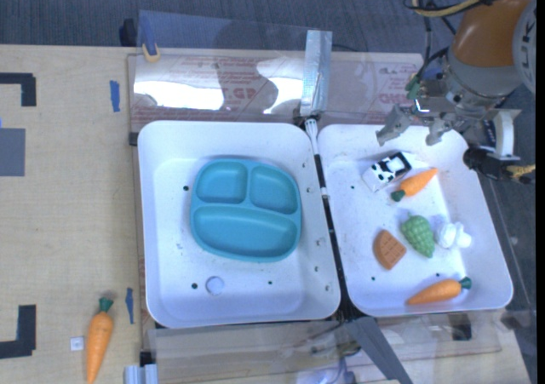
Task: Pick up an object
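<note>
My gripper (415,130) hangs over the far edge of the right bin (490,229), its two fingers spread apart with nothing between them. Just below it lies a black-and-white toy cow (387,170) and beside that an orange carrot (415,183). Further toward the front of the same bin lie a green bumpy vegetable (418,234), a small white item (453,236), an orange bread-like piece (389,249) and a second carrot (439,290).
The left bin (162,203) holds a teal divided plate (246,209) and a small clear disc (215,286). A third carrot (100,338) lies on the bench at the front left. A clear panel with a metal post (317,76) stands behind the bins.
</note>
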{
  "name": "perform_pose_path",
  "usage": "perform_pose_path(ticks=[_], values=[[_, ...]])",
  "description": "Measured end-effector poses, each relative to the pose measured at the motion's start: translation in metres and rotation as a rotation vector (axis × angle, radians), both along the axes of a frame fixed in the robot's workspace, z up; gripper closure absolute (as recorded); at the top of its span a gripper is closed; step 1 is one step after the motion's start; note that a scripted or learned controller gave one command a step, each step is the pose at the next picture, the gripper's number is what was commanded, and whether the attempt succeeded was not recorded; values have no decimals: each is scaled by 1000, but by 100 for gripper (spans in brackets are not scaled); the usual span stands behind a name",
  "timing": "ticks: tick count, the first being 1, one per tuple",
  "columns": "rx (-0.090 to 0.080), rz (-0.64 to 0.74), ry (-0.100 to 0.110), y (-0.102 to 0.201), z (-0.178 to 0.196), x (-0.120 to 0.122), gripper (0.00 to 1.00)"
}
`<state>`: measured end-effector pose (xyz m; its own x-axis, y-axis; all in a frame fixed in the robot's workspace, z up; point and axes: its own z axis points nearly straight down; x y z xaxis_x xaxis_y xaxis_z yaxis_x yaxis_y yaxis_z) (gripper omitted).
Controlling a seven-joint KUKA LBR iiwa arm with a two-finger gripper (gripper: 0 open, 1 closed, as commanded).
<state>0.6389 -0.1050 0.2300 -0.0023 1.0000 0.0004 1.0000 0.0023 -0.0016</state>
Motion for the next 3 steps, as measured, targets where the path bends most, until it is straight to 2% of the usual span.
perform_pose_path(ticks=[1, 2, 3], values=[[-2, -39, -14, -43, -109, -29, 0], [1, 125, -18, -52, -116, -1, 0], [-1, -91, -6, -65, -142, -38, 0]])
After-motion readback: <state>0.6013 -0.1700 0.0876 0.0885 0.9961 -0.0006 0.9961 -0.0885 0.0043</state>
